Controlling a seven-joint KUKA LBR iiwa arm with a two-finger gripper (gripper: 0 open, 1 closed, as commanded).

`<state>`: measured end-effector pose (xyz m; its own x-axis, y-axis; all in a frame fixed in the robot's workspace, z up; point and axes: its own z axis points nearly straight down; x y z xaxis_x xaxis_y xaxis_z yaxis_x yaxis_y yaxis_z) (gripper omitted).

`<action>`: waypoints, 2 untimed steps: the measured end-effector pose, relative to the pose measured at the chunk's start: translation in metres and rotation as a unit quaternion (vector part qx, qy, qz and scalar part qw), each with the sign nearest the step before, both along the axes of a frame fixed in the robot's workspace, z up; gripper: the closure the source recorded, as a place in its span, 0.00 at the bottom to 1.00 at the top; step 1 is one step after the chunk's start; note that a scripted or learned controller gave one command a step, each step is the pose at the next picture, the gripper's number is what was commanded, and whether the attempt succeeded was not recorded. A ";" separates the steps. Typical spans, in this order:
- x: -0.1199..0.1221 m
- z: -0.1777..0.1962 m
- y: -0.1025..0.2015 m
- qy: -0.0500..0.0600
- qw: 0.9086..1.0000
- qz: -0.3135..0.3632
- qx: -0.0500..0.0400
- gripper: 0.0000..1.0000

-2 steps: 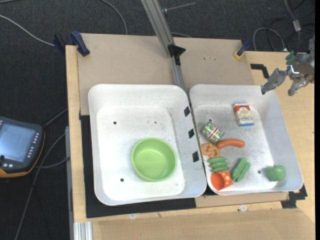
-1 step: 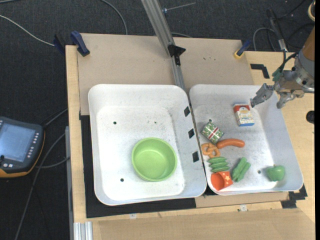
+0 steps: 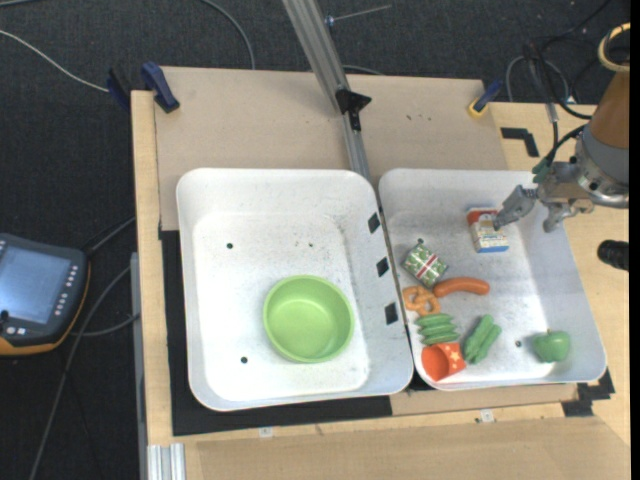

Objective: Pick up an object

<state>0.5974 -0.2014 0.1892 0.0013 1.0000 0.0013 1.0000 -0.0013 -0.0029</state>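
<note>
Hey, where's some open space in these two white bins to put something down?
Left white bin: its whole upper half, above the round green bowl, is bare. Right white bin: bare along the top wall, and between the small red-and-blue box and the green pepper-like toy. Crowded at the lower left, around the orange carrot toy.

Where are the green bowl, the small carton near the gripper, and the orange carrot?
green bowl (image 3: 308,317): camera view, on its inner bottom, left bin.
small carton (image 3: 489,233): camera view, on its top face, right bin.
orange carrot (image 3: 462,288): camera view, on its mid-body, right bin.
</note>
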 end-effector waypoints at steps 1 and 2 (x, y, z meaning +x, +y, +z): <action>0.001 -0.062 0.004 0.001 1.000 0.000 0.000 0.00; 0.002 -0.048 0.002 -0.002 1.000 0.000 0.000 1.00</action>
<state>0.5997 -0.1991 0.1408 0.0021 1.0000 0.0011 1.0000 -0.0021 0.0020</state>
